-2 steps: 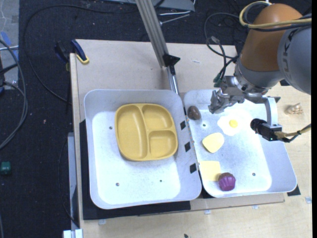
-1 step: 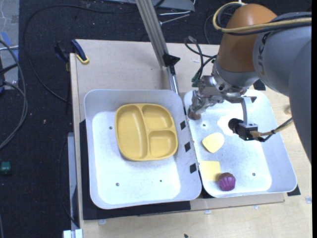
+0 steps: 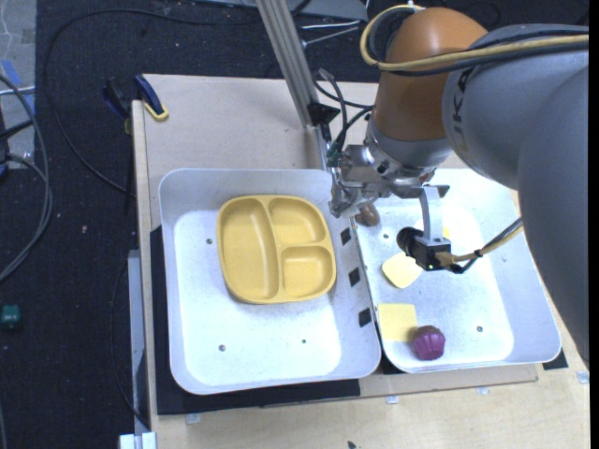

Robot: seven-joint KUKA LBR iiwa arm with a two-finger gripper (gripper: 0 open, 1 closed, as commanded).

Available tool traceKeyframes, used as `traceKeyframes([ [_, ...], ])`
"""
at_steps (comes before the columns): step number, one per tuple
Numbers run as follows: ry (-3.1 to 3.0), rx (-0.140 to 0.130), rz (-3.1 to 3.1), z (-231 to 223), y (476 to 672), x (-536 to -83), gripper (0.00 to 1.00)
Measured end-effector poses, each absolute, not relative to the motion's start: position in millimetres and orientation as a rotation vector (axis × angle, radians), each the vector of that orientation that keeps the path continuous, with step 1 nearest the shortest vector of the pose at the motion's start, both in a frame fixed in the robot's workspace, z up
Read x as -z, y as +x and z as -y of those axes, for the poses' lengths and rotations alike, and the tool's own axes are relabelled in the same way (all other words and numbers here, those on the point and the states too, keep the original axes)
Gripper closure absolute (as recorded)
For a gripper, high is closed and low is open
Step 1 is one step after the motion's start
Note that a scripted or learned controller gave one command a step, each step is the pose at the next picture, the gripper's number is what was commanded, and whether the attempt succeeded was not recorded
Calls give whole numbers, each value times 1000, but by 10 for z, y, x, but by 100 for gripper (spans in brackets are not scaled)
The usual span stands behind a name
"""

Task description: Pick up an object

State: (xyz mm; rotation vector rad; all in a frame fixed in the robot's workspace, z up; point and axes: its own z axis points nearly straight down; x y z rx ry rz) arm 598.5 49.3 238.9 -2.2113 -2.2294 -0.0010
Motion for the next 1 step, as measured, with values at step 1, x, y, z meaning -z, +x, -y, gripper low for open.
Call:
traceKeyframes([
  [1, -2213, 3, 2231, -977, 6139, -2338, 100],
])
